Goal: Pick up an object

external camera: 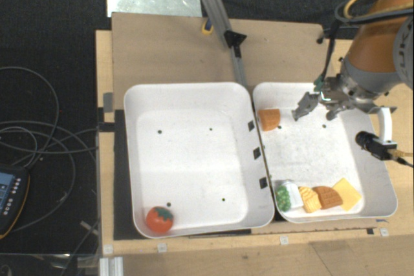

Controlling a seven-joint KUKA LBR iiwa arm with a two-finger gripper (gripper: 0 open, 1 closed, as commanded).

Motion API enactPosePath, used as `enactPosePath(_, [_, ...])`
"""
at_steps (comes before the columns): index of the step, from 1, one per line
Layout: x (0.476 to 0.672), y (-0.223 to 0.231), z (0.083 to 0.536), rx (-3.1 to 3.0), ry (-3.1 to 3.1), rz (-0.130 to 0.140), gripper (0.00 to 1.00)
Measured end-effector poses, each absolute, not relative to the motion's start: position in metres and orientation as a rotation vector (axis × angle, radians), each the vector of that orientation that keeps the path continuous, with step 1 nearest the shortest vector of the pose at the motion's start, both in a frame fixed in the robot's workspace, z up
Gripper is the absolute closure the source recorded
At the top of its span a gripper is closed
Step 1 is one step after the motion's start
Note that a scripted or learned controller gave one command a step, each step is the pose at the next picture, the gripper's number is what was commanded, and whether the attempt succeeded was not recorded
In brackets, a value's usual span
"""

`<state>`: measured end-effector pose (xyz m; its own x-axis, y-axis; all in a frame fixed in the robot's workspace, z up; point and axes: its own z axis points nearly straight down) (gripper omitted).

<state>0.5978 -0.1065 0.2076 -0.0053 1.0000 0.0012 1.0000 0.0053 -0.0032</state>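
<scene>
While lying apart from the rest, against the right bin's [375,158] far-left wall, orange block [269,118] looked the easiest pick. Just right of it, above the bin floor: gripper [317,108], fingers spread, nothing between them. Best approach, probably: shift left, centre over the block, drop straight, close squarely, keep clear of the wall. Cluster [318,197] crowded at the near edge. Tomato [159,219] alone in the left bin's [187,94] near corner.

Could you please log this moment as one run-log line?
pincer: open, holding nothing, over right bin | nearest: orange block | tomato: left bin
</scene>
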Motion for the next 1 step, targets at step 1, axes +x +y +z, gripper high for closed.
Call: enactPosePath(1, [0.5986,-0.1068,0.2101,-2.218,-2.226,-0.002,0.00])
